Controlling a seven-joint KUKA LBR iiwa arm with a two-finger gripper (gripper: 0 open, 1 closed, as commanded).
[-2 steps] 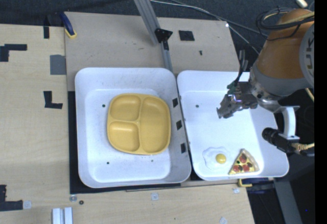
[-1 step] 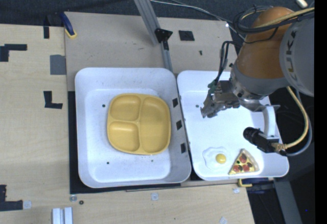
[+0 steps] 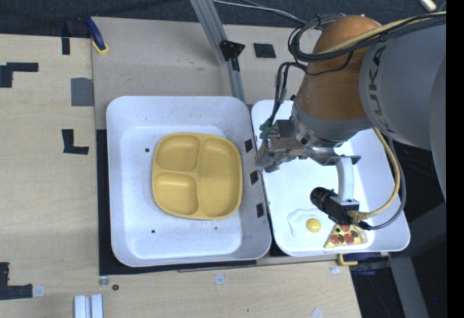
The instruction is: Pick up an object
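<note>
Yellow plate (image 3: 196, 175) — left bin (image 3: 125, 128)

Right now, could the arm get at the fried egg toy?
Probably yes. The fried egg lies uncovered in the right bin, a pizza slice beside it, and the end effector is over that bin.

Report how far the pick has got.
Done: nothing yet. The yellow divided plate lies flat in the left bin, and the toy fried egg and pizza slice lie on the floor of the right bin. In hand: the gripper is at the right bin's left edge, apart from all three. Left: grasping one object and lifting it.
</note>
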